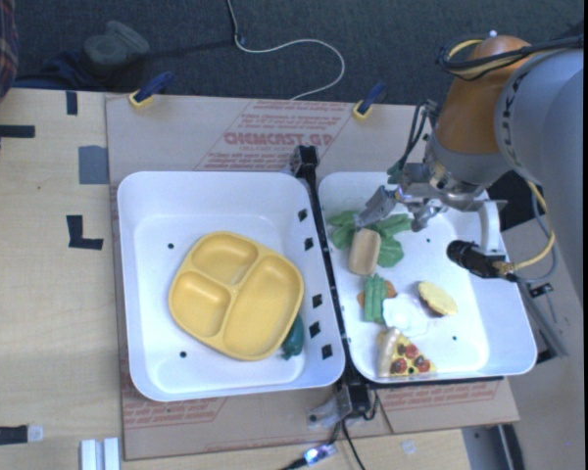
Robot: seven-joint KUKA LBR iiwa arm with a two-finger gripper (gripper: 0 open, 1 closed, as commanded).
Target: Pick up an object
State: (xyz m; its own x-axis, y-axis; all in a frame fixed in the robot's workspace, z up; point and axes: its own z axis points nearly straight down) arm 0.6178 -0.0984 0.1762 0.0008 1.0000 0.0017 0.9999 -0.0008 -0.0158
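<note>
Overhead, pincer above green toy leaves in right bin.

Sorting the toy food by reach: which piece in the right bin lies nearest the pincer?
The tan bread roll, just below the pincer; the pizza slice lies farthest.

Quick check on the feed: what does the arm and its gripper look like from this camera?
The arm is bulky, rounded grey with an orange band above the wrist. Black and yellow cables loop along it. The gripper is a small grey metal assembly.

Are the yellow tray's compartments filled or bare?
Bare: all three compartments of the yellow tray show plain yellow; a small green thing lies outside its edge.
</note>
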